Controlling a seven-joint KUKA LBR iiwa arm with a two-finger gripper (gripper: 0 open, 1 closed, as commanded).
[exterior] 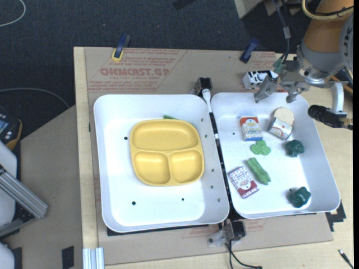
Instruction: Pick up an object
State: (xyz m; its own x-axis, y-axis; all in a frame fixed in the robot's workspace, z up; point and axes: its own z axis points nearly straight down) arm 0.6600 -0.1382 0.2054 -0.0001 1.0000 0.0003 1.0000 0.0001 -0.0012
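Camera view: end effector point(279, 92) hovering over right bin's point(322, 167) far edge, fingers spread, nothing between them. Loose pickable items scattered below for easy access: small carton point(251, 128), cream block point(281, 123), green pieces. Yellow tray point(166, 151) parked in left bin point(112, 167).

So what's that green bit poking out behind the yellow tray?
A thin green sliver shows at the far edge of the yellow tray in the left bin. The tray covers the rest, so I cannot tell what it is.
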